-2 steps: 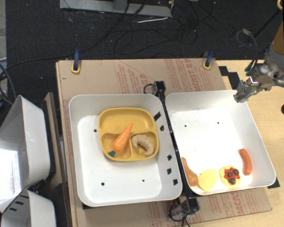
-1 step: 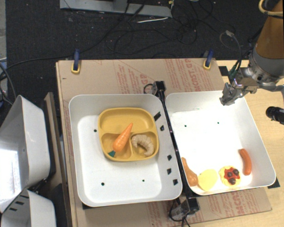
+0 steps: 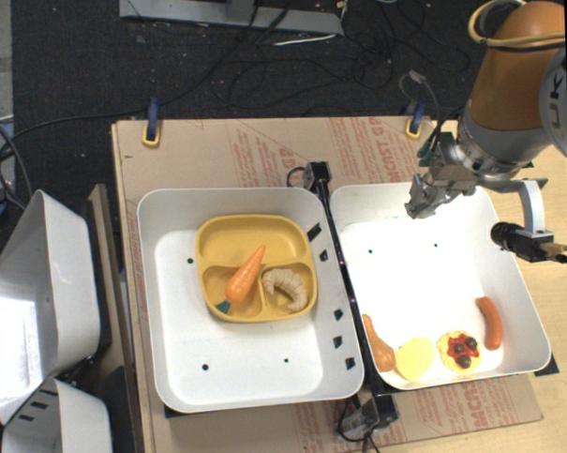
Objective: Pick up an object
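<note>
The end effector (image 3: 421, 204) hangs over the right bin's (image 3: 436, 280) far edge, touching no item; how far it is opened I cannot tell. A sausage (image 3: 492, 322) lies near the bin's right wall, well apart.

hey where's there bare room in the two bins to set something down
Right bin: its middle is bare, between the claw at the far rim and the near rim, crowded by the sausage, pizza piece, yellow disc and orange piece. Left bin: bare floor nearer than the yellow plate.
</note>
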{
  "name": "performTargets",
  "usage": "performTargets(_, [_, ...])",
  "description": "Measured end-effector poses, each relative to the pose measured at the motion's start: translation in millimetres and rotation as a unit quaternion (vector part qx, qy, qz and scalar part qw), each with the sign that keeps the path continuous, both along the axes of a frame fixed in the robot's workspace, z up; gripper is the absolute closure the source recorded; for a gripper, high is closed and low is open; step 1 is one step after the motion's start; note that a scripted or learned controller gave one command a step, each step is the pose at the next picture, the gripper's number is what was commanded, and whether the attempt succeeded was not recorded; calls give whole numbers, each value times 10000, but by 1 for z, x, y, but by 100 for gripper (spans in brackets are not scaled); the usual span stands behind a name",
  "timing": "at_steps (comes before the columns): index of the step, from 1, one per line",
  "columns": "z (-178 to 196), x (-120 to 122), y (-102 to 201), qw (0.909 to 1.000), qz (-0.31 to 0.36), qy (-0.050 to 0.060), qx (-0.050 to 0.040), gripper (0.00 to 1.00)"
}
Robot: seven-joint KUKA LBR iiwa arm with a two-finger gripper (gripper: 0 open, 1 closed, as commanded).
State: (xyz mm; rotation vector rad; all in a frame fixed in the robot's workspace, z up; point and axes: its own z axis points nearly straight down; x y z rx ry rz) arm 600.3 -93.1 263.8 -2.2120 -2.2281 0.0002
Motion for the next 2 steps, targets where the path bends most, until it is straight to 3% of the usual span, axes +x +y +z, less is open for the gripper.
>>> performTargets(2, [-14,6,115,10000,9,-14,2,100])
